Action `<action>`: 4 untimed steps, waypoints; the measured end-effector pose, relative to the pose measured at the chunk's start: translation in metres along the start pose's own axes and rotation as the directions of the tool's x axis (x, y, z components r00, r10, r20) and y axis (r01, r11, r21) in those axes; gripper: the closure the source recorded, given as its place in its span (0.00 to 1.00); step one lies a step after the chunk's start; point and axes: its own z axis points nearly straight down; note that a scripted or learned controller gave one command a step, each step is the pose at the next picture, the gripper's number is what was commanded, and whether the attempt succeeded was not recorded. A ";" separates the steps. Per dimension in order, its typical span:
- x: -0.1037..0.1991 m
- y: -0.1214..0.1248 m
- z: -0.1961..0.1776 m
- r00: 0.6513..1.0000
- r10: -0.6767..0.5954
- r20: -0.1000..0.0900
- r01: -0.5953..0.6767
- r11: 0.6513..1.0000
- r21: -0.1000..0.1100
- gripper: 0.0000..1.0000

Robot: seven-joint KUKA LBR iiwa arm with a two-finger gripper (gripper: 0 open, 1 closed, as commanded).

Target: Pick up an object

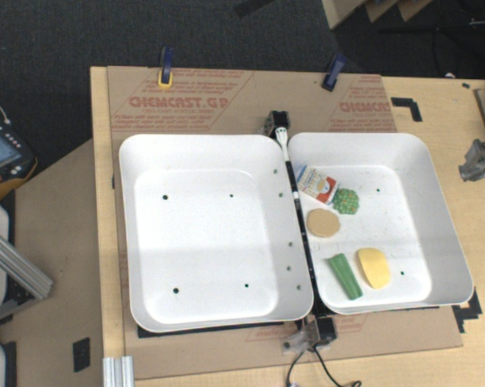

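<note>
White plastic right bin [441,216] holds every candidate: a yellow lump [374,268] near its front right corner, a green stick [344,276] just beside it with its long axis running front to back, a tan disc [324,223], a green floret [346,201] and a printed packet [316,185] by the divider. A grey arm part [474,161] sits at the tabletop's right edge, well apart, so all lie to its left. I cannot tell how the jaws stand
</note>
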 end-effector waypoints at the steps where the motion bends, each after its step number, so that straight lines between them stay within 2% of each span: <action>1: 0.018 -0.030 0.103 1.000 -0.002 -0.008 0.002 1.000 0.017 1.00; 2: 0.067 0.036 0.060 1.000 -0.009 -0.002 0.009 1.000 -0.002 1.00; 3: 0.027 -0.024 0.023 1.000 0.002 -0.001 -0.002 1.000 0.003 1.00; 4: -0.039 -0.033 0.064 1.000 0.004 -0.003 -0.004 1.000 0.010 1.00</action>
